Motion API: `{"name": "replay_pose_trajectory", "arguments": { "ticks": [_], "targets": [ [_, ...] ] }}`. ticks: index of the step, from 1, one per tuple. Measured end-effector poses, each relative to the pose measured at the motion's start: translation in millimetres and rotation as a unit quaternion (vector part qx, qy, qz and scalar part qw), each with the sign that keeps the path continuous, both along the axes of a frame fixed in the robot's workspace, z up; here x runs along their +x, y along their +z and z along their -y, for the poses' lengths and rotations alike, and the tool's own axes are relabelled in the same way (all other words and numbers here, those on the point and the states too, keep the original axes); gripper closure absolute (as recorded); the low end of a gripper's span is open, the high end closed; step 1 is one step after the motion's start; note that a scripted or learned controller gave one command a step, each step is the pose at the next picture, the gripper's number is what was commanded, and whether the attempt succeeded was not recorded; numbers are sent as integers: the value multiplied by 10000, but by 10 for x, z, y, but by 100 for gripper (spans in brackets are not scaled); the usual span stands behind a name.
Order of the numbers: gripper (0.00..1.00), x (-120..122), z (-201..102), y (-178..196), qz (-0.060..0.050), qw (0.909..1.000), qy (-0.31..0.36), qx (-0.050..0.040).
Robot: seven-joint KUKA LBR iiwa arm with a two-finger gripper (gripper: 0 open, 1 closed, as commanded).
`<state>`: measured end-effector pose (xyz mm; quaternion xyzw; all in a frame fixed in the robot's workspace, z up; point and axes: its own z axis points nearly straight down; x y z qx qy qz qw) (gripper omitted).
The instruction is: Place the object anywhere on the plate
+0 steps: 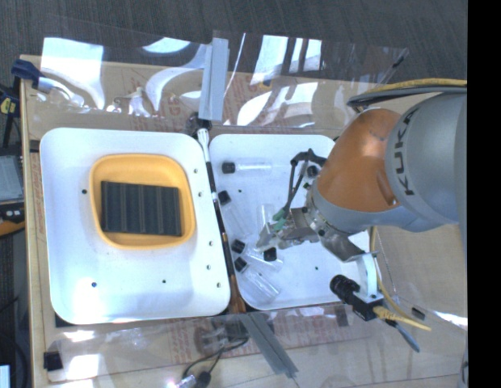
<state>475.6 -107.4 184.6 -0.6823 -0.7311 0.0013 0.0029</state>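
- Claw [276, 231]: low over the right bin, at roughly the bin's centre, below the arm's wrist. It is small and glinting against clear and metal parts; whether it is spread or pressed together cannot be told, and nothing can be made out between its tips.
- Arm [396, 168]: grey, with an orange band [351, 168] above the wrist; comes in from 3 o'clock and covers the right bin's 3 o'clock side.
- Right bin [263, 145]: shallow, white, touching the left bin along their shared edge.
- Small black piece [270, 255]: the likely object of the task, on the right bin's floor just beside the claw at its 6 o'clock. It lies in the right bin, well apart from the plate.
- Other small black pieces in the right bin: one at 11 o'clock [228, 167], one near the shared edge at 9 o'clock [223, 196], two at 8 o'clock [238, 249].
- Clear tube [254, 168]: lying flat near the bin's 12 o'clock rim.
- Clear plastic piece [258, 281]: at the bin's 7 o'clock corner.
- Left bin [65, 241]: shallow, white, with a few small dark dots on its floor.
- Plate [141, 172]: yellow, rounded square, toward 12 o'clock in the left bin; a dark ribbed panel [142, 208] fills its middle.
- Counter [315, 338]: tan, carrying both bins, with loose cables at 6 o'clock.
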Motion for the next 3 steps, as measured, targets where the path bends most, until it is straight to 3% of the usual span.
{"name": "replay_pose_trajectory", "arguments": {
  "ticks": [1, 2, 3],
  "targets": [
    [100, 876, -314, 392, 22, 9983, 588, -7],
    [100, 1139, -1287, 53, 5, 9948, 1018, -5],
    [0, 1141, -1276, 57, 9, 9949, 1010, -8]
  ]
}}
